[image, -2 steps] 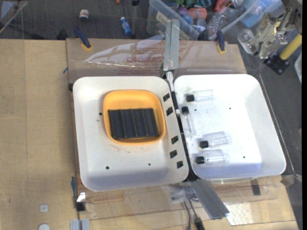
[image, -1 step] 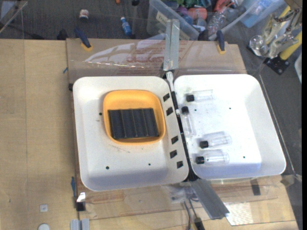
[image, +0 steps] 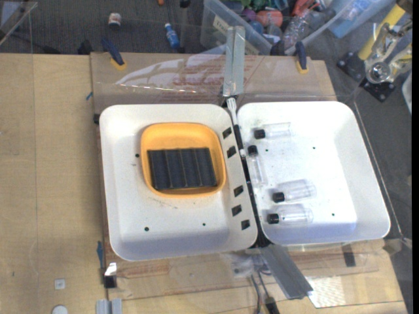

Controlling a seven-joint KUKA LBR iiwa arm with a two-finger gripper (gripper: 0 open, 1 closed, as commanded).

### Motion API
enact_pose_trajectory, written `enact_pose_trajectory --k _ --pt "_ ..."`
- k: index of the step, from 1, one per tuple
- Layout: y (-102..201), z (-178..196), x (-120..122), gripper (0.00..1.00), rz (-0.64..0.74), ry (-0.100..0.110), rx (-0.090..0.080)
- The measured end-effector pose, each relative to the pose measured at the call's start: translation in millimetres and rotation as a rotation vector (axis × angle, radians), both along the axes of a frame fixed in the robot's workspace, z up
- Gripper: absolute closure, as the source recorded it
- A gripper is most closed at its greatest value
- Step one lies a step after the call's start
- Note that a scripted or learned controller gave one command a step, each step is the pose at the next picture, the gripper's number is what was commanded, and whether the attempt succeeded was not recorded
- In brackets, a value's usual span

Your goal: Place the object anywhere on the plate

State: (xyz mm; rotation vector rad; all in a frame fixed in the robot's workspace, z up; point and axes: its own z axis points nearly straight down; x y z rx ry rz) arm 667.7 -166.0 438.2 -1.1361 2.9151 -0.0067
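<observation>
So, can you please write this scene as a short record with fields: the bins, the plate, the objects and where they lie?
left bin: holds the orange plate
on the plate: a dark ribbed block, lying flat
right bin: holds clear vials with black caps
vials: one near the top, one along the divider, two side by side lower down
behind the bench: a clear tub of coloured items
</observation>
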Motion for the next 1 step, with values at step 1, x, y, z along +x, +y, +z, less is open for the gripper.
enact_pose_trajectory --k 1 --pt "-19.4 -0.5 0.2 1.0 0.323 0.001 -0.003"
